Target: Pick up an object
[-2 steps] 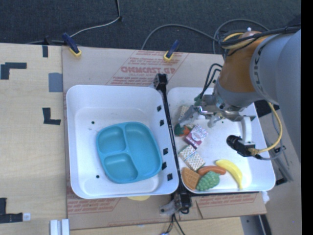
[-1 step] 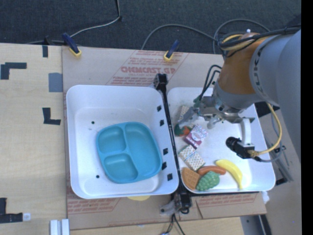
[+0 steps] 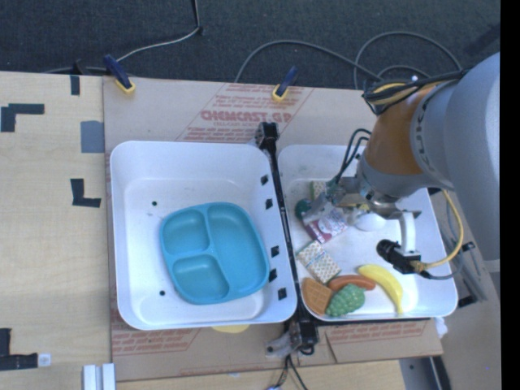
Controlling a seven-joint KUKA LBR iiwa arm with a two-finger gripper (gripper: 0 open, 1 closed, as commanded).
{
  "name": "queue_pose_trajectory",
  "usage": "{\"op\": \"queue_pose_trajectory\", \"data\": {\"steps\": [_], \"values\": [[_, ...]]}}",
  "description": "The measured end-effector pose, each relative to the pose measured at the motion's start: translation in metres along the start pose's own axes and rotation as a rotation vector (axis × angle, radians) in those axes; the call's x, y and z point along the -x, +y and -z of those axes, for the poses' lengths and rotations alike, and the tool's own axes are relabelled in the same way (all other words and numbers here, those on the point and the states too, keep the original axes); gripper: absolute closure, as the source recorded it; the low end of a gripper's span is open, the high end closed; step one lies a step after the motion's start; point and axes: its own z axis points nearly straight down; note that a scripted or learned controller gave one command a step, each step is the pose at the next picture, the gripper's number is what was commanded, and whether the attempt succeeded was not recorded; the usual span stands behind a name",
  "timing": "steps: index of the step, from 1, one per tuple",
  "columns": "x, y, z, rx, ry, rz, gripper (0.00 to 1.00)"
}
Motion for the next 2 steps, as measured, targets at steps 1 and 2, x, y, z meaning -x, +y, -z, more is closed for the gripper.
{"op": "queue_pose_trajectory", "data": {"steps": [1,2], "values": [[-0.0022,0.0425,-0.0257,0.004,0.001,0.001,0.0],[-0.0015,0.0425,-0.0162,0.005,-0.002,0.002,1.0]]}}
